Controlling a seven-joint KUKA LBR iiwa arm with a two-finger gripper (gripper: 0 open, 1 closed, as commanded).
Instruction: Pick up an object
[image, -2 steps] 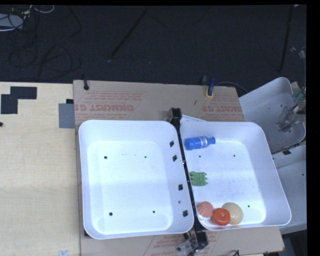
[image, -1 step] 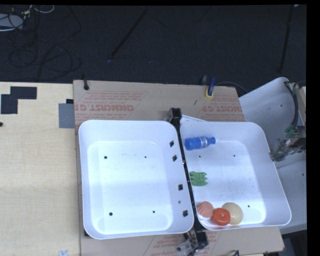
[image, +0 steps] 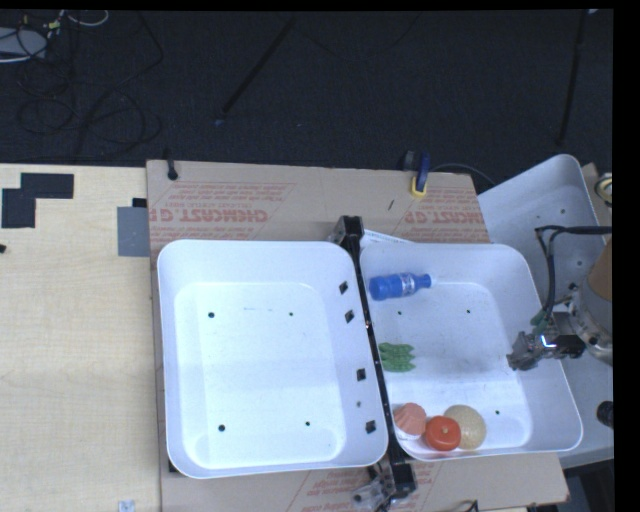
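The right bin (image: 500, 270) holds a blue bottle (image: 399, 286) lying on its side near the far left wall. A small green object (image: 396, 357) rests by the divider. A pink piece (image: 409, 417), a red round piece (image: 442, 433) and a tan round piece (image: 466, 425) cluster at the near left corner. My gripper (image: 527, 357) hovers at the bin's right wall, well right of all these objects. Nothing shows between its tips.
The left bin (image: 180, 290) sits beside the right one, parted by a black divider (image: 365, 340). Both stand on a cardboard sheet (image: 260, 205). A yellow and blue clamp (image: 419, 175) sits at the cardboard's far edge. Cables (image: 548, 270) hang near the arm.
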